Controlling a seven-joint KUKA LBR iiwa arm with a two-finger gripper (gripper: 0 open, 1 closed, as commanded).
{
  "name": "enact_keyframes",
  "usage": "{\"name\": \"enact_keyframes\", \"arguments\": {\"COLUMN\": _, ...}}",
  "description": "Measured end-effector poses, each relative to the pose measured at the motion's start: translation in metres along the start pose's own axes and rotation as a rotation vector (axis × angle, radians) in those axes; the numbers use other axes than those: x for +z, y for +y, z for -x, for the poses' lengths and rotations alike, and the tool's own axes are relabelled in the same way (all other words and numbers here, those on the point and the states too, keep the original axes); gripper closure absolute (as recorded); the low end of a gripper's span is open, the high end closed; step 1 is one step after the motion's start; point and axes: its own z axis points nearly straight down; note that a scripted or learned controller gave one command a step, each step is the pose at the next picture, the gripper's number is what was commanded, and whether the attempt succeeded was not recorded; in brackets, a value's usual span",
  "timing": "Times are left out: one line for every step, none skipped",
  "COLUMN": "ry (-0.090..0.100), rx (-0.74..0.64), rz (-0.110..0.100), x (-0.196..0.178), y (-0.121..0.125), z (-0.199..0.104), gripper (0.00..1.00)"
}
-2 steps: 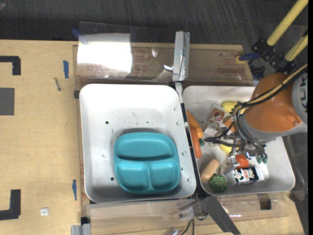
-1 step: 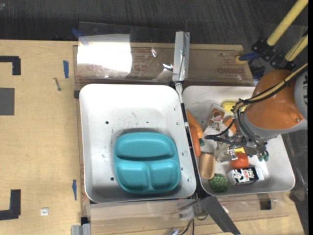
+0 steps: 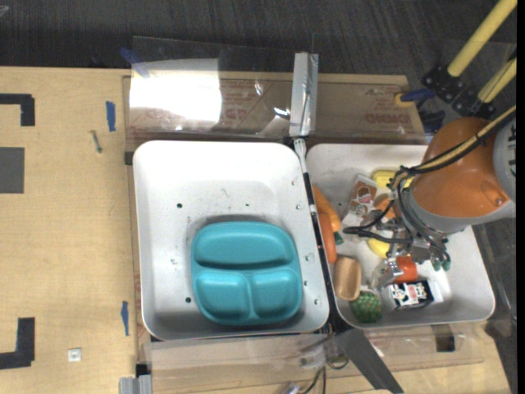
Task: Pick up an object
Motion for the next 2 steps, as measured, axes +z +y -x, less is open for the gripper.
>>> {"name": "enact_keyframes", "arguments": {"ry": -0.009, "rx": -0.001, "rz": -0.002, "x": -0.0113, "y": 0.0007, "z": 0.0029, "gripper": 1.00}}
{"name": "enact_keyframes", "arguments": {"ry": -0.008, "rx": -0.002, "rz": -0.001, "x": -0.0106, "y": 0.0012, "z": 0.0026, "gripper": 0.00}}
